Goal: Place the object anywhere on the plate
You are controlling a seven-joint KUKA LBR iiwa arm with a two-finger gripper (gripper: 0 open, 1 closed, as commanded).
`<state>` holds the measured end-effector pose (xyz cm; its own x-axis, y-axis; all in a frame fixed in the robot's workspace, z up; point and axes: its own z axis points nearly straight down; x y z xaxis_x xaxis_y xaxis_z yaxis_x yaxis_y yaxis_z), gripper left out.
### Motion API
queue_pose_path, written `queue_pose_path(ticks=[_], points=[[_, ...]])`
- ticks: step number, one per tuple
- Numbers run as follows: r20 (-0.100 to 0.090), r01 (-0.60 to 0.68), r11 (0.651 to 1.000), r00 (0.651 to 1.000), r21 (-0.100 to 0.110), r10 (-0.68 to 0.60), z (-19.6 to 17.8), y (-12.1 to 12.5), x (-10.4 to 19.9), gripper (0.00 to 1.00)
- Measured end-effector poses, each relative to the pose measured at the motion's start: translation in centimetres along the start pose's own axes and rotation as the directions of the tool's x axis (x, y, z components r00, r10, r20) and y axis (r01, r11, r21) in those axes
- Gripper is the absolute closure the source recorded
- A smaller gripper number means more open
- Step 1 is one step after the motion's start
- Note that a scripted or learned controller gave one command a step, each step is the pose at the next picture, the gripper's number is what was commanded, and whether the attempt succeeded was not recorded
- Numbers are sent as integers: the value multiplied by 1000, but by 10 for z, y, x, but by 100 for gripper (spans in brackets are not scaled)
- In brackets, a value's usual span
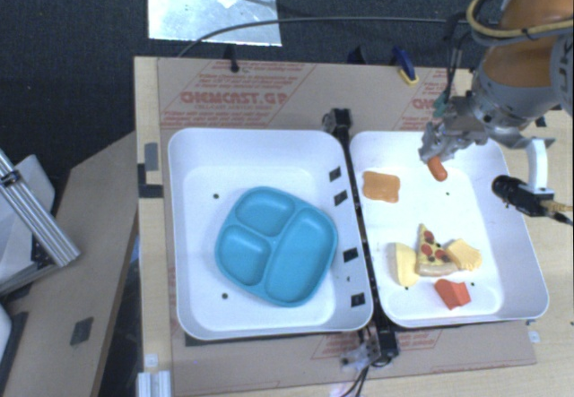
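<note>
Sausage, small and orange-red, hangs at the tip of my gripper, and from what I can see the fingers are closed on its top end, holding it above the floor of the right bin near that bin's far edge. Nearest the camera, well below the gripper, I see a red wedge at the bin's near side, and just beyond it a cluster: a pizza slice with a yellow piece touching its left side and a cheese chunk on its right. Closer to the gripper, down and to its left, a flat orange patty lies alone. Far off to the gripper's lower left, across the divider, the plate sits in the left bin; it is blue with three compartments, tilted a little in the bin. Behind the gripper the grey wrist rises to the orange band at upper right.
</note>
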<state>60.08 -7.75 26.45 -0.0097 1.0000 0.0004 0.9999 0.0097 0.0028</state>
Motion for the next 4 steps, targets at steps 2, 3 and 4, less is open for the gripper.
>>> queue_pose_path(ticks=[2, 3, 4], points=[[-1, 1, 1000, 1000, -1, -1, 6, 22, 97, 100], [-1, 0, 1000, 1000, 0, 0, 12, 32, 145, 100], [-1, 0, 1000, 1000, 1, 0, 22, 35, 194, 100]])
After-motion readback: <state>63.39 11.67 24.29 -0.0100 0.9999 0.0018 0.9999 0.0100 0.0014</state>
